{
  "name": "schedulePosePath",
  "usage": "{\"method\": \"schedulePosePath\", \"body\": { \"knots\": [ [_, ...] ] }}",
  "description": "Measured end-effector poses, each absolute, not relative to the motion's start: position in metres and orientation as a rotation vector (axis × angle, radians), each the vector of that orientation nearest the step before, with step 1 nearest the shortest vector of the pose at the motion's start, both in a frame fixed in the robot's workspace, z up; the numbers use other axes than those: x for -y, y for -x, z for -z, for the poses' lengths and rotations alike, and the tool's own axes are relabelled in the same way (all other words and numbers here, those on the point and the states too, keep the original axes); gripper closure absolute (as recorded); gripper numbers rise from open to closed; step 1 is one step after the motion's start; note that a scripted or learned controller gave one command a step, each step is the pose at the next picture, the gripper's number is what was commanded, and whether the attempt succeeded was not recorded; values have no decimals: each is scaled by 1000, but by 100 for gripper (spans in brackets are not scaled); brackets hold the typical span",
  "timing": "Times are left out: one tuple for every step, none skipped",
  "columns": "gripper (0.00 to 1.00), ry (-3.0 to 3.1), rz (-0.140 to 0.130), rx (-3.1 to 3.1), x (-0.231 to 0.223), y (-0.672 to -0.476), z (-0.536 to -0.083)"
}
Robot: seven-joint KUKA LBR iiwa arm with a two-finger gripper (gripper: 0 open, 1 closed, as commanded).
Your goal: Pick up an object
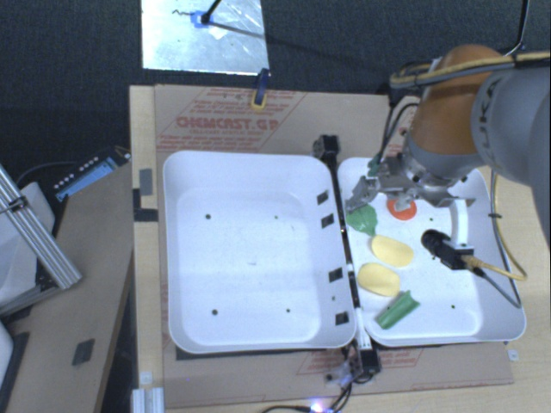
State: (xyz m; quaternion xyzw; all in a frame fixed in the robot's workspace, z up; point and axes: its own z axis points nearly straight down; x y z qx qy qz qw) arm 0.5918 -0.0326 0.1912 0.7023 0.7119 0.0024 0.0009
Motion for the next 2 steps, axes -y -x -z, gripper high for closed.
{"method": "schedulePosePath", "body": {
  "knots": [
    [0,-2207,-6,-2237,-72,-596,-184],
    [100,-2216,-5,-2226,-65,-597,-195]
  ]
}}
